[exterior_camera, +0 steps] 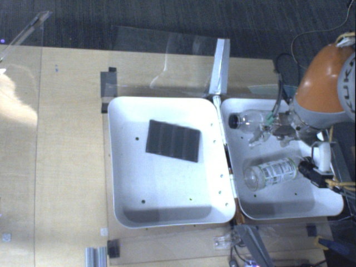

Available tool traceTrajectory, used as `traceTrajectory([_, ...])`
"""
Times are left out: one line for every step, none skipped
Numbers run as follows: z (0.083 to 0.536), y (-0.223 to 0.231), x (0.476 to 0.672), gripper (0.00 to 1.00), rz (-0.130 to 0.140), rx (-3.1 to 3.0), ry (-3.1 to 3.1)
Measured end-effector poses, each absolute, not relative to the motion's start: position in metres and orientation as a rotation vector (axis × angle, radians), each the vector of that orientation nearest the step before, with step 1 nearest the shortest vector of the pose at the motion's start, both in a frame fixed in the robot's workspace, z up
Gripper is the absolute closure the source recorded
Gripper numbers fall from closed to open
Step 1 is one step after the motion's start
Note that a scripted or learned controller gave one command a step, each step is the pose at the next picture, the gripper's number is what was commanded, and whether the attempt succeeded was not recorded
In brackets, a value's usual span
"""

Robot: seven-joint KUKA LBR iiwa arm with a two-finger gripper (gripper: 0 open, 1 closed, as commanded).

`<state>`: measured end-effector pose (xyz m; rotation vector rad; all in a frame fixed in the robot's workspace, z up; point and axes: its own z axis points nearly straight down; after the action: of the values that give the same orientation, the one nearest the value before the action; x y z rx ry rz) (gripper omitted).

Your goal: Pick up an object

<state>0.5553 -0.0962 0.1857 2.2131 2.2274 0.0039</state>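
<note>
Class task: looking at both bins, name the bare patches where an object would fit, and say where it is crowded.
Left bin: bare floor all round the dark ridged pad, widest between the pad and the near wall. Right bin: crowded, with two clear bottles and the gripper; a bare strip lies along its near wall.

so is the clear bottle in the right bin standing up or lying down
Lying down. The clear bottle rests on its side on the floor of the right bin, its length running across the bin, below the gripper.

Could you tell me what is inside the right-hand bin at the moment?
The right bin holds two clear bottles and the gripper; the arm covers its far corner.
</note>
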Motion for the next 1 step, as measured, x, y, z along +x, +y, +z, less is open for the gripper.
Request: traceTrajectory([0.0901, -0.1154, 0.5168, 0.0, 0.016, 2.131, 2.289])
